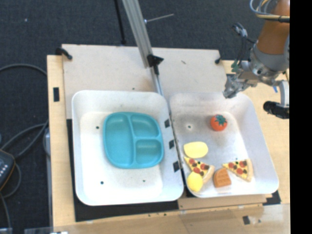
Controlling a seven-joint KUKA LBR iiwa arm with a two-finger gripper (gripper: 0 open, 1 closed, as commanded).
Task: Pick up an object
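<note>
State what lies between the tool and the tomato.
Bare white floor of the right bin, seen in the camera view, separates the tool from the tomato.
</note>
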